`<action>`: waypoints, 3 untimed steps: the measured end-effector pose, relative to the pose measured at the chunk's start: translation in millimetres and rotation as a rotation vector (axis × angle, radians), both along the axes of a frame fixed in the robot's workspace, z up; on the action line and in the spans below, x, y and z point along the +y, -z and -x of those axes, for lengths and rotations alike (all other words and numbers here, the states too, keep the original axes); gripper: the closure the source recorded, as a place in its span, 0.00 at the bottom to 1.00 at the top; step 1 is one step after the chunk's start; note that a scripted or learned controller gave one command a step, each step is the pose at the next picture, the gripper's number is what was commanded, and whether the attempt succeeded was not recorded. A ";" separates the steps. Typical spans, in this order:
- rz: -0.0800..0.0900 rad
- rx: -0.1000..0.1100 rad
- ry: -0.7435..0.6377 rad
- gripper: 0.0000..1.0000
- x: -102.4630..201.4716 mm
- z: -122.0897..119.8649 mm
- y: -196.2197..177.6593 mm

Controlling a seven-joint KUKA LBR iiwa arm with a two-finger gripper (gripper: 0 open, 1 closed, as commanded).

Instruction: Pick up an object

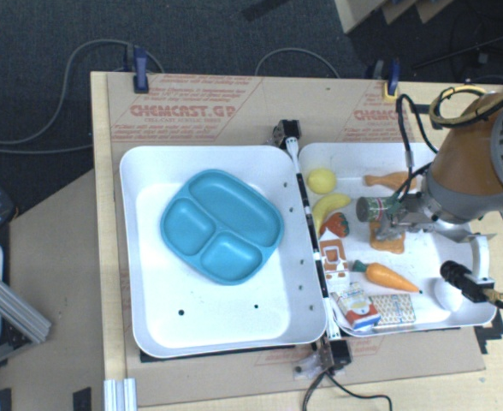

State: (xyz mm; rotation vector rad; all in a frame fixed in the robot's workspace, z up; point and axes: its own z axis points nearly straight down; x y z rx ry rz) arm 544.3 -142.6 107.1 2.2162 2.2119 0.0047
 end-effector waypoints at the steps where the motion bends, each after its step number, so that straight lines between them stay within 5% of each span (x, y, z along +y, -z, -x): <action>1: 0.000 0.001 0.000 0.00 0.0 0.3 0.6; 2: 0.001 -0.002 0.000 1.00 0.2 -0.5 -9.9; 3: 0.000 -0.001 0.000 0.00 0.2 -0.2 -9.2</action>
